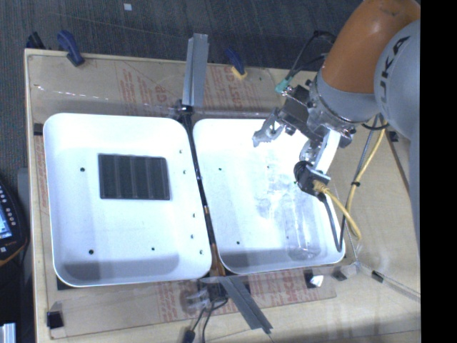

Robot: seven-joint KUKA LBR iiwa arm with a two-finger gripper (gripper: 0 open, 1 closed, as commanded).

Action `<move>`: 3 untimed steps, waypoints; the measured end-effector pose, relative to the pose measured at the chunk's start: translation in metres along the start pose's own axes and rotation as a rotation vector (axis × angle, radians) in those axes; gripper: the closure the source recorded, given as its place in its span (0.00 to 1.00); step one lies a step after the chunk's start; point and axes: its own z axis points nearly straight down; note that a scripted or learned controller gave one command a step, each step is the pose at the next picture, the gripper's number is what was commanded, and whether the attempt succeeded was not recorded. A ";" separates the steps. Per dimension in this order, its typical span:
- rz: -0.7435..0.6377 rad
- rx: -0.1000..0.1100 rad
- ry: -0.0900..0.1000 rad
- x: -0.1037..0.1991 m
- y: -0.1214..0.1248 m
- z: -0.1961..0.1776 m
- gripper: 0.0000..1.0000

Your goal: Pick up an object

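A dark grey ribbed rectangular block (134, 176) lies flat in the left bin (64, 141), a little back of its middle. In the right bin (228, 191) lies a clear, see-through object (298, 224), hard to make out, stretching from the bin's middle toward its front right corner. My gripper (267, 133) hangs over the back part of the right bin, behind the clear object and apart from it. Nothing shows held in it.
A grey metal bar (194, 70) stands at the back between the bins, and blue clamps (71, 48) grip the board's back edge. A yellow cable (343, 213) loops over the right bin's right rim.
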 end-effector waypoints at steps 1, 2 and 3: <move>-0.131 0.006 -0.004 -0.047 0.043 0.078 0.00; -0.463 0.007 0.000 -0.073 0.064 0.084 0.00; -0.456 0.001 -0.001 -0.080 0.040 0.036 0.00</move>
